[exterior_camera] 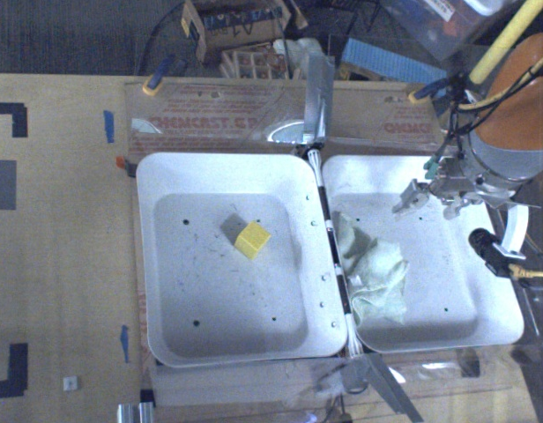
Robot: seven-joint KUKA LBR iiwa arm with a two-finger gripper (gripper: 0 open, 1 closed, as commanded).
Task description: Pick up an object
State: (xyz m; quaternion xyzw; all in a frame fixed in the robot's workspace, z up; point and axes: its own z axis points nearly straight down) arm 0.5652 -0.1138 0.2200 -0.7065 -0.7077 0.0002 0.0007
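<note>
Taking the metal divider (329,236) between the two bins as the landmark: just right of it, touching it along the lower part, lies a crumpled pale green cloth (373,271) on the floor of the right bin (457,324). Well left of the divider, near the middle of the left bin (166,192), sits a small yellow block (252,240), tilted on a corner, with a grey shadow-coloured piece just beside its upper left. Nothing lies around the block.

Far right of the divider, the grey arm (509,161) with its orange band hangs over the right bin's upper right corner. The gripper (426,190) sits above the bin floor, apart from the cloth and far from the block. Nothing shows between its fingers; whether they stand wide or narrow cannot be told from here.

Beyond the divider's far end are cardboard boxes (232,16) and clutter.
</note>
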